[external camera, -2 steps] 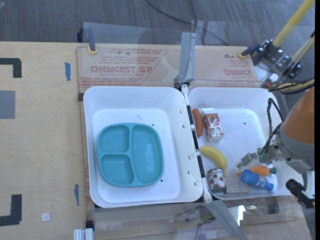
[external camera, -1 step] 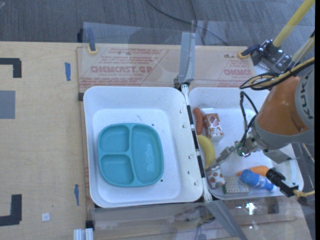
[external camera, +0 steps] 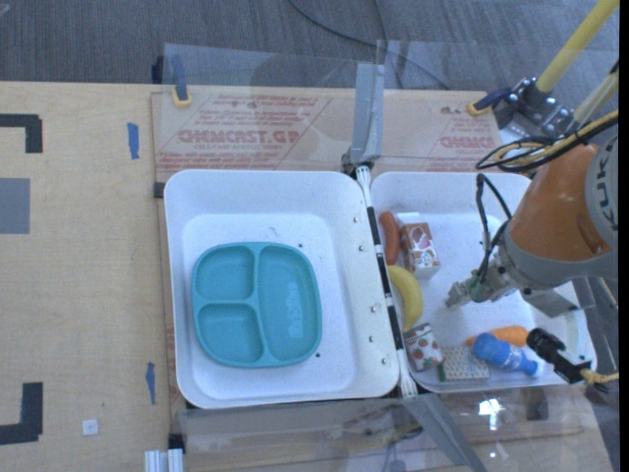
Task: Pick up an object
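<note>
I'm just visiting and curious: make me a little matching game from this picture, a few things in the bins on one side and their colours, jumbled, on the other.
Things:
1. divided plate
2. banana
3. bottle
4. sausage

Colours:
A. yellow
B. reddish orange
C. teal
D. blue

Pairs: 1-C, 2-A, 3-D, 4-B

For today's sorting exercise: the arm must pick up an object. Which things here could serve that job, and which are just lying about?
For the job: gripper, banana, blue bottle, small carton, sausage, all in the right bin.

Lying about: teal divided plate, left bin.
</note>
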Robot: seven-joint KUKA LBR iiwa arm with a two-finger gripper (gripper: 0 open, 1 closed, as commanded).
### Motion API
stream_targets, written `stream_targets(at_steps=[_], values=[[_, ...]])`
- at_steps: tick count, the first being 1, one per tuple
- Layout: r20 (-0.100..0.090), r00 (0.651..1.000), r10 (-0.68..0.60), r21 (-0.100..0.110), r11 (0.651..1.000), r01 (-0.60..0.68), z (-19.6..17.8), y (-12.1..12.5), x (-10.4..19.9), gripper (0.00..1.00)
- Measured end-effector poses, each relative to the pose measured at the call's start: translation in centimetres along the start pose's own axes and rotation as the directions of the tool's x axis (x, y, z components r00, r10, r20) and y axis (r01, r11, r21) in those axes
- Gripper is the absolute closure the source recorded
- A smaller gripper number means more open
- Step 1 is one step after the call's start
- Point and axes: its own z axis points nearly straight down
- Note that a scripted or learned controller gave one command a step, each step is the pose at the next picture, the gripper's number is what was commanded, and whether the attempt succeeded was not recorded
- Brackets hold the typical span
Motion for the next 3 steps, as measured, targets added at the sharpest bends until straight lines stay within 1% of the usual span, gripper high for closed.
stream_targets(at_steps=[1, 2, 3], values=[[0.0, 1.0, 0.0, 0.0, 1.0, 0.0, 0.0, 0.0, 0.0, 0.0], [-0.007, 0.999, -0.048, 0.005, 0.999, 0.048, 1.1, -3.9, -0.6, 0.0], [-0.004, 0.999, -0.045, 0.001, 0.999, 0.045, 0.0, -3.8, -0.8, 1.0]])
